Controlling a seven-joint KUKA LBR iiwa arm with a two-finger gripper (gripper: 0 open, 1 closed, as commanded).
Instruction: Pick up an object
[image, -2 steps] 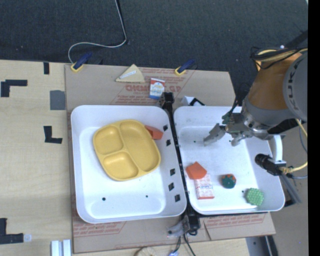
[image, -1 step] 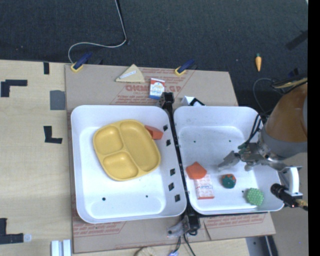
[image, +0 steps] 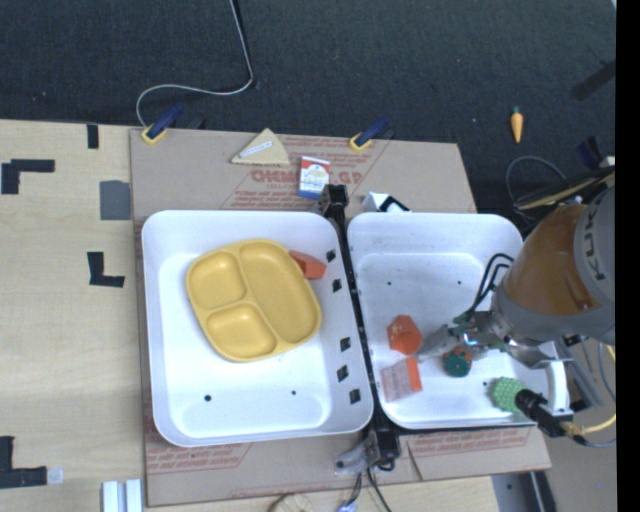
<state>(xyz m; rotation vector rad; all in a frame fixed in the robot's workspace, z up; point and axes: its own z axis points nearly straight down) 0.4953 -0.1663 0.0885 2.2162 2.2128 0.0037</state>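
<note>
**Gripper low in the right bin, among small objects**

You see the gripper (image: 452, 345) low in the right bin (image: 430, 235), between an orange block (image: 403, 334) and a teal ball (image: 457, 364). Whether it is released or clenched, I cannot tell. The block stands just left of it, long axis roughly up-down in the view. Probably the arm comes slanted because its base is at right. A yellow tray (image: 252, 298) fills the left bin (image: 170, 400).
</note>
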